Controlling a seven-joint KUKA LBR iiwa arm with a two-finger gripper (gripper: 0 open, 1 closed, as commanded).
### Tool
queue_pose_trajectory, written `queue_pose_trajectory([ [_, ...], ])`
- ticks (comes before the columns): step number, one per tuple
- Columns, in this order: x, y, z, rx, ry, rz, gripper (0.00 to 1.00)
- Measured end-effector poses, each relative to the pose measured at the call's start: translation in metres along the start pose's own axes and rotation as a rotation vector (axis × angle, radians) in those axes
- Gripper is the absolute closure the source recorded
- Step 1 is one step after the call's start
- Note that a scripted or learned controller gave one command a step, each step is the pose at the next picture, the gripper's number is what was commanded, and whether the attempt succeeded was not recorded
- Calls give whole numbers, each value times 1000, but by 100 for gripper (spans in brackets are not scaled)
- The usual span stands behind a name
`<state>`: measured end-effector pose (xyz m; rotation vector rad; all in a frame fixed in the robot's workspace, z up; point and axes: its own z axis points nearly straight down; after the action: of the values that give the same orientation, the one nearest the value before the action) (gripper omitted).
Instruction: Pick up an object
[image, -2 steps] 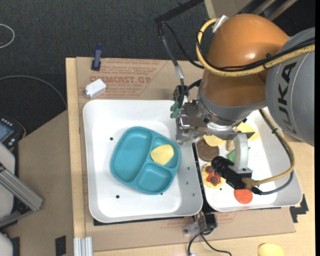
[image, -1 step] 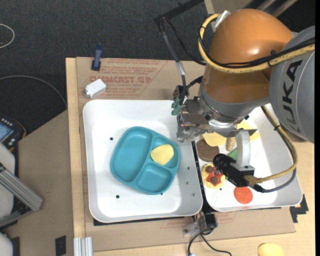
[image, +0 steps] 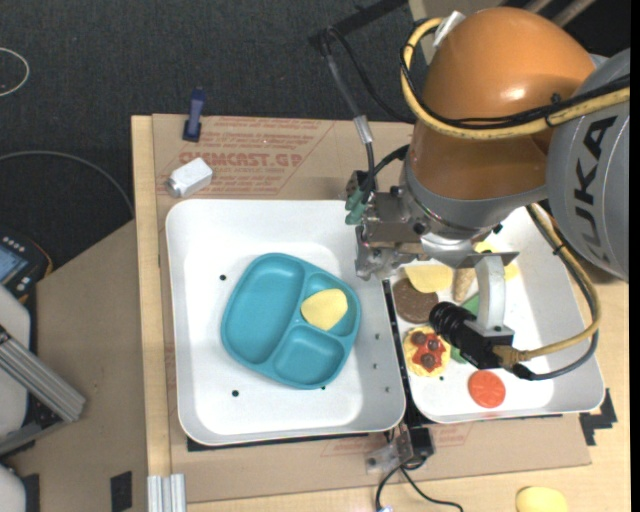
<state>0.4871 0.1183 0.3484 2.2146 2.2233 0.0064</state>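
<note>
The arm's orange band bulks highest, covering the far half of the right bin. Below it the gripper hangs over the seam between the bins, near their far end; how far it is open, or whether it holds anything, cannot be told.

In the right bin lie a yellow slice, a brown disc, a dotted wedge and a red disc, close together.

In the left bin, a teal divided plate carries a pale yellow oval in its upper-right compartment, long axis roughly left to right.

Beyond the bins lies a white block.
</note>
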Motion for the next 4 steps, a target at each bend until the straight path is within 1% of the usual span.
queue_pose_trajectory([
  [1, -33, -10, 106, 18, -4, 9, 100],
  [2, -76, -6, -44, -13, 1, 8, 100],
  [3, -60, 35, 94, 18, -2, 5, 100],
  [4, -8, -2, 6, -3, 4, -4, 100],
])
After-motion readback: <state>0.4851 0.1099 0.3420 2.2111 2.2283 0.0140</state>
